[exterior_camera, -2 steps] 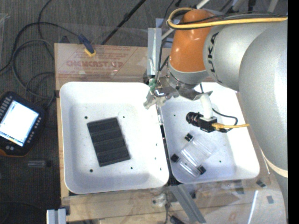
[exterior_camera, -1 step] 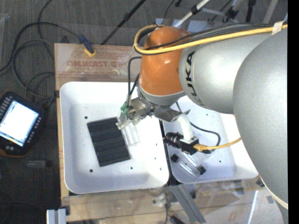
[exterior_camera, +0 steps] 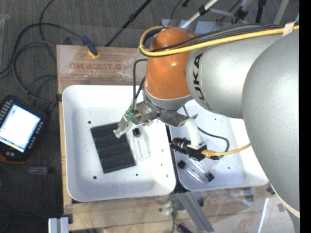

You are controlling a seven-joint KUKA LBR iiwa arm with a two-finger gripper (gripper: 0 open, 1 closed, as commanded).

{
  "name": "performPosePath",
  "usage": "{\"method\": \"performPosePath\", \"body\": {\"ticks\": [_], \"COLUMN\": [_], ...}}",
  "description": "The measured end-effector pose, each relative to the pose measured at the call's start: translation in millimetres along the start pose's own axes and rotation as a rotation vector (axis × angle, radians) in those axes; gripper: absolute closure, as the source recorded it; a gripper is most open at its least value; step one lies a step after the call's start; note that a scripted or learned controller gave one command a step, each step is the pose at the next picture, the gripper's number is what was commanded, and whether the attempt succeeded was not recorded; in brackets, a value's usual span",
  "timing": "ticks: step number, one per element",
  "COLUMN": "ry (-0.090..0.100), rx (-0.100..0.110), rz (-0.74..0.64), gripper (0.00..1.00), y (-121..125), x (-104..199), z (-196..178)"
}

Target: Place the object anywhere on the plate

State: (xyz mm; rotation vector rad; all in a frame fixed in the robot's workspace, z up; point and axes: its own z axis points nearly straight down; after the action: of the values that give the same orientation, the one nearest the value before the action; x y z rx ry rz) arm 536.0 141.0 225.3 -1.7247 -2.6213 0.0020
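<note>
A black ribbed rectangular plate (exterior_camera: 112, 148) lies flat in the left white bin (exterior_camera: 80, 178). My gripper (exterior_camera: 130, 137) hangs under the orange wrist band, right over the plate's right edge. One grey finger (exterior_camera: 121, 129) is above the plate's top corner and one clear finger (exterior_camera: 141, 145) is just off its right side. The jaws stand apart with nothing visible between them. A small clear object with black ends (exterior_camera: 197, 171) lies in the right bin (exterior_camera: 243, 178), well away from the gripper.
A black plug on a yellow cable (exterior_camera: 189, 148) hangs over the divider between the bins. The big grey arm covers most of the right bin. A tablet (exterior_camera: 19, 129) sits on the floor to the left, and a wooden board (exterior_camera: 92, 67) lies behind the left bin.
</note>
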Motion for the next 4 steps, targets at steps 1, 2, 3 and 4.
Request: {"method": "performPosePath", "body": {"ticks": [1, 2, 3, 4], "ry": [-0.002, -0.002, -0.002, 0.001], "rx": [-0.007, -0.006, -0.006, 0.005], "rz": [0.03, 0.034, 0.034, -0.031], "gripper": [0.0, 1.0, 0.0, 0.0], "y": [1.2, 0.9, 0.8, 37.4], "x": [75.8, 74.0, 73.9, 71.7], "z": [128.0, 119.4, 119.4, 122.2]}}
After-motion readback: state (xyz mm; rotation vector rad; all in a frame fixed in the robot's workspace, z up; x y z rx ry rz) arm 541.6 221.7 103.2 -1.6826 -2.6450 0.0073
